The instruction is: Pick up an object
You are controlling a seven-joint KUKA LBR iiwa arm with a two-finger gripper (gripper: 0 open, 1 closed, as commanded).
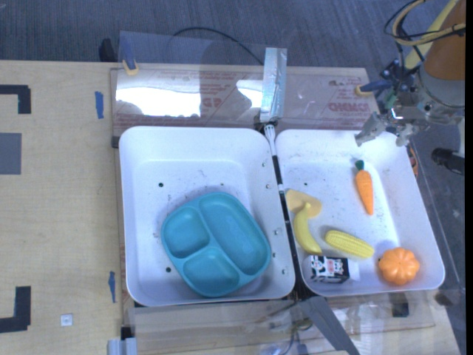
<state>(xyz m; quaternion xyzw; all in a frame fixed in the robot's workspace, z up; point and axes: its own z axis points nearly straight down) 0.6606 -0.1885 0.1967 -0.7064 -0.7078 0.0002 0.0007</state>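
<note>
The right bin (325,157) holds a toy carrot (364,188), a yellow banana (303,220), a corn cob (349,243), an orange pumpkin (399,265) and a small black-and-white carton (328,268). My gripper (386,130) hangs over the bin's far right corner, above and a little beyond the carrot's green top. Its fingers (368,134) stand spread apart with nothing between them. The orange band of the arm (447,61) is at the upper right.
The left bin (140,161) carries a teal divided plate (214,242). A clear plastic panel (192,87) and a metal post (273,83) stand behind the bins. Cables (414,21) loop above the arm. A wooden bench (52,198) lies to the left.
</note>
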